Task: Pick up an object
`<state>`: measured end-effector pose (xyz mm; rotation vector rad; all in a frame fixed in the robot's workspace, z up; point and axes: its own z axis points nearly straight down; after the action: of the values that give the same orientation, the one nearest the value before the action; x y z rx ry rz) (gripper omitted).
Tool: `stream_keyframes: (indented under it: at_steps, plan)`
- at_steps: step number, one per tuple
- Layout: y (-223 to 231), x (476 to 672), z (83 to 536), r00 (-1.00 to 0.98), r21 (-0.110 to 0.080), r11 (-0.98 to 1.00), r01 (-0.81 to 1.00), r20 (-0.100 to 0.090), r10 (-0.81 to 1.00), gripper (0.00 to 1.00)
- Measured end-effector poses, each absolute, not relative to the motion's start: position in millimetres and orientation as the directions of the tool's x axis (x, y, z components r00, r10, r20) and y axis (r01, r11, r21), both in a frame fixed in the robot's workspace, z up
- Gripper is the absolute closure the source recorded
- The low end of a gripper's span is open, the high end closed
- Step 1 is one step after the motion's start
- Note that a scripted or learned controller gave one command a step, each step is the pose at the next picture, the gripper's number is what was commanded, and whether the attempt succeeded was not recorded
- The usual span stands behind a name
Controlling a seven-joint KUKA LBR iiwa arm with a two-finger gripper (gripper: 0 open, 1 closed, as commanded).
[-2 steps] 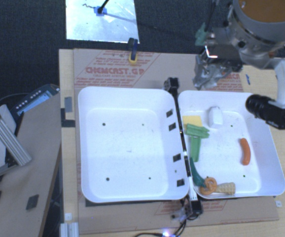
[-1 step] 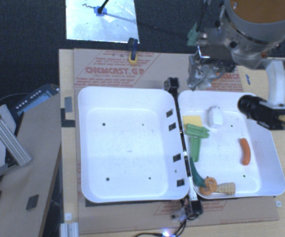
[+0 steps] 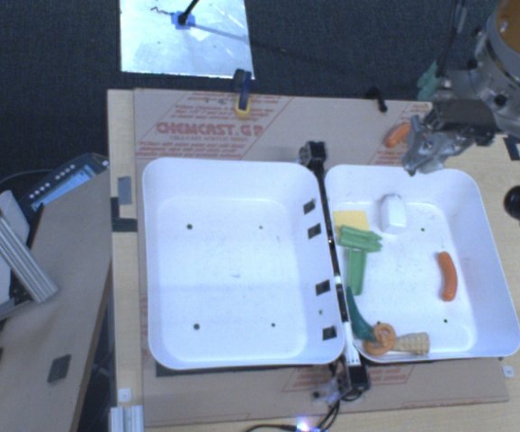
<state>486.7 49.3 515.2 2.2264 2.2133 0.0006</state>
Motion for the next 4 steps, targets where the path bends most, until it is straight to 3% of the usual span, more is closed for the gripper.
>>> stream_keyframes:
  at_steps: [1, 4]
  plan:
    - [77.0, 486.6, 535.9, -0.005, 0.004, 0.005, 1.000, 0.001, 1.000, 1.00]
    - [134.9, 486.5, 535.1, -0.004, 0.003, 0.004, 1.000, 0.001, 1.000, 1.00]
